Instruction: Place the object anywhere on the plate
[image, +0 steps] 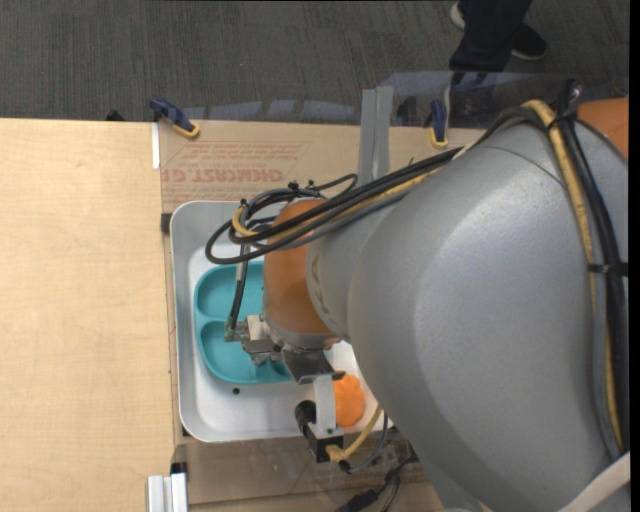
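Camera view, single overhead frame. My grey arm (480, 300) comes in from the right and covers most of the right half of the frame. The orange wrist band (288, 280) sits at centre, over the white bin (190, 400). My gripper (298, 362) hangs below the band, pointing down into the bin at the right edge of the teal divided plate (222, 330). It is seen from behind the wrist, so I cannot tell whether it is open or closed, and nothing is visibly gripped. The plate lies in the left part of the bin, with two compartments showing; its right side is hidden under my wrist. The task object, a small round orange object (348, 400), sits at lower centre of the frame, just right of the gripper. White surface shows around it and it is off the visible teal, partly hidden on its left by my own hardware. A small dark speck (236, 390) lies on the bin floor just below the plate. Black and yellow cables (262, 222) loop over the bin's upper part. Above the bin is a cardboard sheet (250, 160) with red print, held by blue clamps (175, 115) along its top edge. The left of the frame is pale wooden bench (80, 300).
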